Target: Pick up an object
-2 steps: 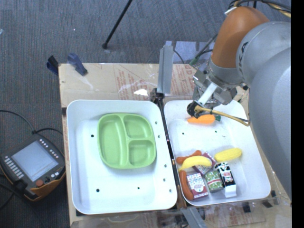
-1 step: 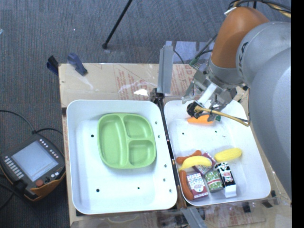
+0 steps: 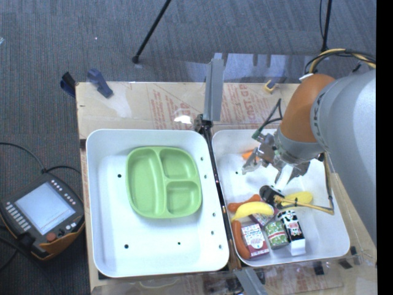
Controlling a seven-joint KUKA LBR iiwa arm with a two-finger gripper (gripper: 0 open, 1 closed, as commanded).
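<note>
Tool (image 3: 268,165) over right bin (image 3: 334,241), fingers spread, nothing betw. them. Banana (image 3: 252,210) + cartons (image 3: 274,233) below it. Green tray (image 3: 164,181) in left bin (image 3: 104,226).

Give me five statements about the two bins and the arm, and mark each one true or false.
1. The green divided plate lies in the left bin. True.
2. The yellow banana lies in the left bin. False: it is in the right bin, among the other small items.
3. The tool hangs over the right bin. True.
4. The small cartons are stacked on the green divided plate. False: they lie side by side near the right bin's front edge.
5. The green divided plate has three compartments. True.
</note>
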